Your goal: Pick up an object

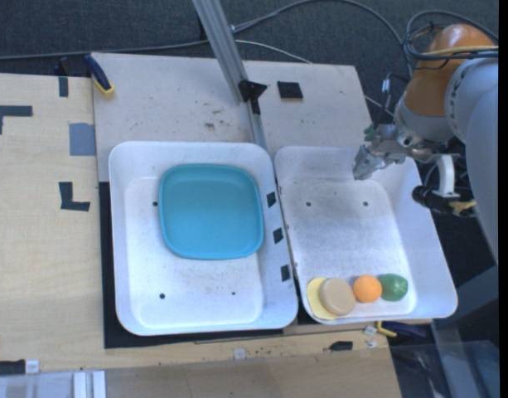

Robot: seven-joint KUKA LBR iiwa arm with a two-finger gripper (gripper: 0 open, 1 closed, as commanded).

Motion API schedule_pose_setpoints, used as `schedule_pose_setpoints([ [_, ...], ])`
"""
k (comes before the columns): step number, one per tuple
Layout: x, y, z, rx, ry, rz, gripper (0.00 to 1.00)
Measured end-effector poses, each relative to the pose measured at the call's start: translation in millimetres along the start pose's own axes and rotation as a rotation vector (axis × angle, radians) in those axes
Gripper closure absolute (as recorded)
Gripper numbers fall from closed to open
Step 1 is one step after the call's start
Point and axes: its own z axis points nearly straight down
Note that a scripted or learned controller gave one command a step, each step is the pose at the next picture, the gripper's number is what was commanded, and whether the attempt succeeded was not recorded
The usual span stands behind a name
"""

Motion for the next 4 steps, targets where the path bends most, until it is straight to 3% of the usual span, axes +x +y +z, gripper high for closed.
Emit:
schedule_pose_setpoints([
  [2, -1.6, 2.4, -78.3, 0.001, 0.0, 0.0, 1.0],
  [4, 99.7, -11.3, -95.8, 0.003, 0.002, -0.003, 1.0],
])
